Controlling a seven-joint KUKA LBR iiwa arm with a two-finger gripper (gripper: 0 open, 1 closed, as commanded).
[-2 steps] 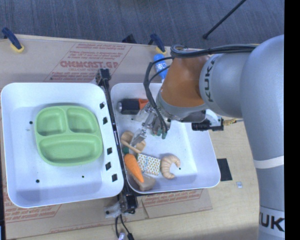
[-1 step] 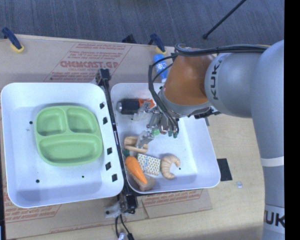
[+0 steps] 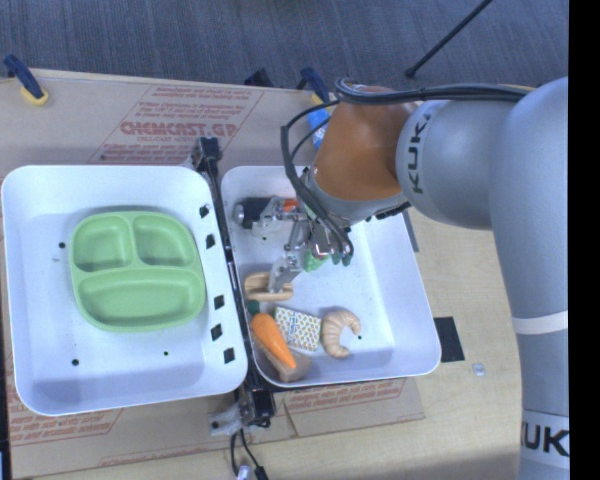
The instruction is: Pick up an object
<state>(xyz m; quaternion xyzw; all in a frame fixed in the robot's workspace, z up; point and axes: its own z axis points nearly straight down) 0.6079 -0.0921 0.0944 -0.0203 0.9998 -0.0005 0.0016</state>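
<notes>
Over right bin [image 3: 405, 268], gripper [image 3: 286, 268] state unclear; carrot [image 3: 273, 341] below, long axis running up-left to down-right

Left bin [image 3: 20, 298]: holds the divided tray [image 3: 137, 270], lying flat near its middle.
Right bin [image 3: 405, 298]: just beside the left bin, touching it along the shared edge.
My gripper [image 3: 288, 266]: hangs over the right bin, above its left half.
Carrot [image 3: 273, 342]: near corner of the right bin, by the shared edge.
Croissant [image 3: 341, 330]: right of the carrot.
Patterned packet [image 3: 298, 328]: between carrot and croissant, touching both.
</notes>
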